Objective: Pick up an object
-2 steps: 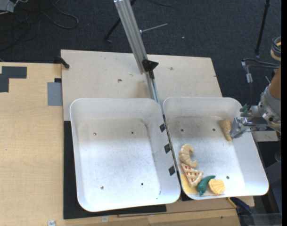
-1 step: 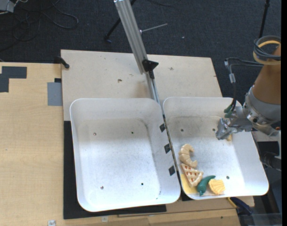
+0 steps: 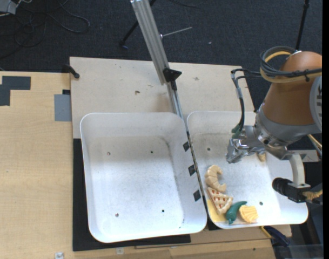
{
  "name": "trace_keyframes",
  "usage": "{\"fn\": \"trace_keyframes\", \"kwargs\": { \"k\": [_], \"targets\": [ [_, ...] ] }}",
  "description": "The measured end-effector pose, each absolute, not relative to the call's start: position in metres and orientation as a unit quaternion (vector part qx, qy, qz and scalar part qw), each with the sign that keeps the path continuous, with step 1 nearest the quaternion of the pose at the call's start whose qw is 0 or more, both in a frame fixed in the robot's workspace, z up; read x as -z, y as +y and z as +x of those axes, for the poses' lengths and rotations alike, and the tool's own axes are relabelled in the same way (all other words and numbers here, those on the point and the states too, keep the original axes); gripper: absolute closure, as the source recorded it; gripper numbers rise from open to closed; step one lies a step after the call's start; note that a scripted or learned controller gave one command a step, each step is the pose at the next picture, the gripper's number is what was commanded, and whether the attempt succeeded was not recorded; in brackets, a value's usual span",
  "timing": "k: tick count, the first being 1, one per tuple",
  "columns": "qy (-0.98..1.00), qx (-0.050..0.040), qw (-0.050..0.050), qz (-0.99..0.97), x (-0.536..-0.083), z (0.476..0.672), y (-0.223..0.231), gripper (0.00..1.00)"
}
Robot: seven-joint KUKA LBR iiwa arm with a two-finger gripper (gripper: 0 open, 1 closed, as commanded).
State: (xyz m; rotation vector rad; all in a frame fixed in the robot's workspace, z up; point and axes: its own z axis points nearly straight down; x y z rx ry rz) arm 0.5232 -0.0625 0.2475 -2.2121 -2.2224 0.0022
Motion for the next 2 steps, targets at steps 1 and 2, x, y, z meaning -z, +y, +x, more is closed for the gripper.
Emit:
{"fn": "trace_keyframes", "kwargs": {
  "k": [1, 2],
  "targets": [
    [-0.709, -0.0013, 0.003, -0.706, -0.237, 0.509, -0.01, 1.0],
    [-0.709, -0.0002, 0.002, -0.705, -0.245, 0.505, 0.045, 1.0]
  ]
}}
